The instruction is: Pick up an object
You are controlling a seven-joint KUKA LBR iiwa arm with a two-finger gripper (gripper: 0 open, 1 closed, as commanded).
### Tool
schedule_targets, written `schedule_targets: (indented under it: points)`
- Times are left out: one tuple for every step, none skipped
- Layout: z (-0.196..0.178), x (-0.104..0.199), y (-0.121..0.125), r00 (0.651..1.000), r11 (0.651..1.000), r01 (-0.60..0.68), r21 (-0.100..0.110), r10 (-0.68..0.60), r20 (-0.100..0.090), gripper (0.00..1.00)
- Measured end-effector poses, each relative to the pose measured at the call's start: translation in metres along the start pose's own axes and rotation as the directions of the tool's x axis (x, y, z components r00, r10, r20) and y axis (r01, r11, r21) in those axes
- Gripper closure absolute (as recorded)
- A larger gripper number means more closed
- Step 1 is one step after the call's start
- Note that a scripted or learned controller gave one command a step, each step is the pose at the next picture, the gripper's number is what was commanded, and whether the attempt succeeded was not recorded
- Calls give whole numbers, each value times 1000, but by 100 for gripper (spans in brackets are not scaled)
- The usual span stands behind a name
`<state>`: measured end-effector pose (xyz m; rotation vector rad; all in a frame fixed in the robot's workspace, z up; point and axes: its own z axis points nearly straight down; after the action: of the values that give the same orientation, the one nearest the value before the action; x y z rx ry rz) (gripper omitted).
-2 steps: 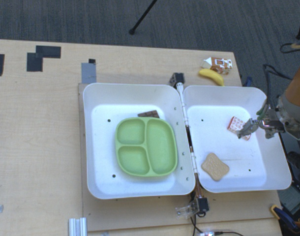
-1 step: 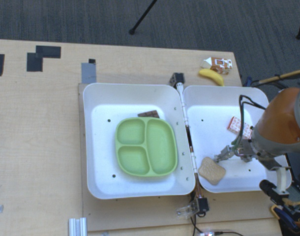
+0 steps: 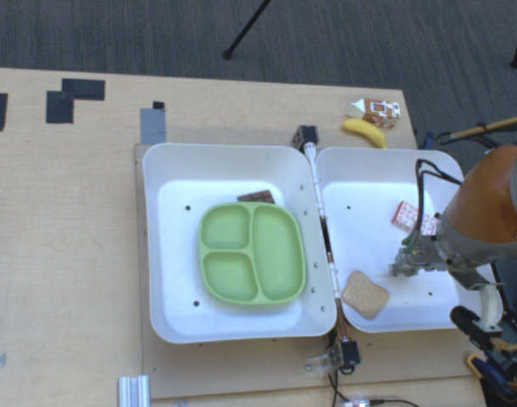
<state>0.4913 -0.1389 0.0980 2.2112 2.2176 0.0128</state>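
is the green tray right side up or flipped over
Right side up. The green tray lies flat in the left bin, and its three compartments open upward, with raised dividers between them.

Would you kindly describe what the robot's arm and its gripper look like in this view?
The arm is bulky and rounded, with a broad orange band over grey metal below. A thin dark cable loops along its left side. The gripper is a small grey metal assembly, too small to make out in detail.

The grey arm (image 3: pixel 487 227) reaches in from the right, its orange band uppermost, wrist bent downward, with the gripper (image 3: pixel 405 265) low at its left end.
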Motion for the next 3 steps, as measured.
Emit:
schedule_targets:
  points:
    - [-89, 18, -1, 1000, 1000, 2, 8, -2, -1, 100]
    - [-106, 116, -2, 1000, 1000, 3, 10, -3, -3, 100]
    - [-106, 115, -2, 1000, 1000, 1, 9, -1, -2, 0]
